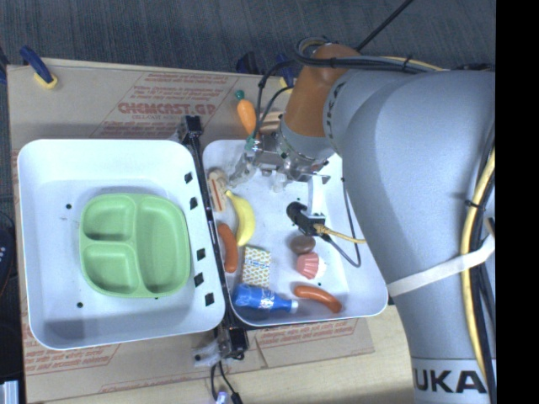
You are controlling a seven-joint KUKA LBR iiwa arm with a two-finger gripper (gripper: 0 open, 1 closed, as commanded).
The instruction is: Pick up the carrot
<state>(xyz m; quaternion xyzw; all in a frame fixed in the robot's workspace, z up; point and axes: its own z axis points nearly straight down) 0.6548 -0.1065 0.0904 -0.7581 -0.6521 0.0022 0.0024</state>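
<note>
Over the right bin: the grey KUKA arm, smooth-shelled with an orange band above the wrist, brings its metal gripper down at the bin's far end.
Grip: whether it is closed or released cannot be told from this angle; nothing is seen caught in it.
Carrot: small, tapered, orange with a green tip, lying outside the bin on the cardboard, just beyond the gripper and to its left.
Lettering: red print on the brown cardboard sheet reads "CHEMCAST GP"; the smaller lines are too fine to read. White letters "UKA" show on the arm's base.
Nearer than the gripper, in the same bin: a curved yellow banana, a glossy orange-red sausage at the left wall, a patterned square packet, a blue bottle lying on its side, a second sausage, a pink rounded piece.
Left of the gripper, well apart: a shallow white bin holding a pale green plate, moulded plastic, three compartments.
Bench: dark, ribbed surface under the cardboard.
</note>
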